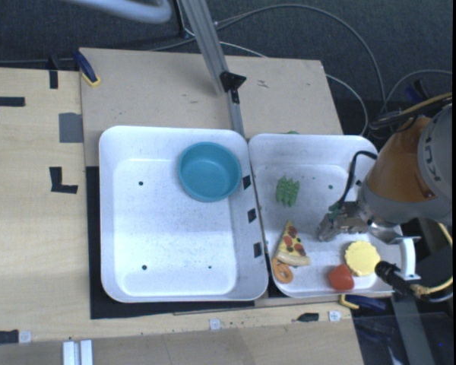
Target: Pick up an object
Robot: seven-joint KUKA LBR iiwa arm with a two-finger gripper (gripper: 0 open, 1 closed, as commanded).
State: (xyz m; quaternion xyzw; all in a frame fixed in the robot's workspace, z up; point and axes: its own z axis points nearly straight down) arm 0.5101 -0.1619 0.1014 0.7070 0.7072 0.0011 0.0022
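From the overhead camera, the tool [333, 225] is being seen low inside the right bin [308, 144], hanging over bare white floor near the bin's right side. Nothing is being held between its tips; whether it is open or closed cannot be told, since the dark tip cluster is too small and blurred.

The candidates for picking are being found in that same bin. A pizza slice [291, 245] is lying just to the tool's left, a yellow disc [362, 257] just below and to its right, a red ball [340, 278] beside the disc near the front rim, and a green ridged piece [287, 191] further back. A blue bowl [209, 171] is sitting in the left bin [121, 204], well apart from the tool.

Risks are being judged as follows. The tool is sitting between objects and not over one, so a closing here would probably catch nothing. The pizza slice and the disc look thin and flat, so the tips might be sliding over them. The red ball looks smooth and round and could be squeezed out sideways or rolled against the rim. The items near the front rim are being crowded by the wall, which could be struck.

Materials are being read as moulded plastic toys: the disc matte, the ball glossy, the green piece ribbed, the bins speckled white and shallow on a pale wooden counter [30, 204].
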